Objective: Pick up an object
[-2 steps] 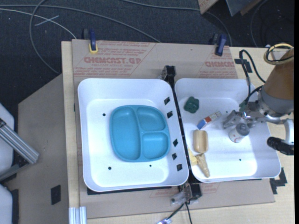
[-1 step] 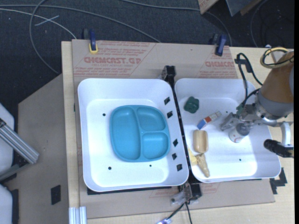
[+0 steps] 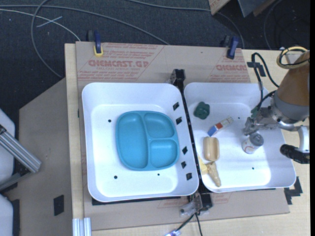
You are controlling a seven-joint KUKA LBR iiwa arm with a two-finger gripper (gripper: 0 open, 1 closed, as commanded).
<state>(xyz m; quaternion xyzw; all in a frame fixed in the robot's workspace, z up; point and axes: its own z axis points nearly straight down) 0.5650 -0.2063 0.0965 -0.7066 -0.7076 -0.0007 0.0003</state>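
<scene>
Nearest the camera, a tan scoop-like piece [image 3: 211, 148] and a yellowish object [image 3: 212, 173] are lying at the right bin's [image 3: 275, 179] front left, while the gripper [image 3: 253, 129] is hanging low over a small round whitish object [image 3: 251, 143]. Whether its fingers are spread or pressed together I cannot tell, so the pick is looking to be at the descent-and-grasp step. The arm [image 3: 294, 90] is reaching in from the right, wrist pointing down; next it is needing to close squarely around that object and lift

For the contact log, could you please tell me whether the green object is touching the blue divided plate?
Apart. The camera view shows the green object in the right bin, the blue divided plate in the left, bin walls between them.
</scene>
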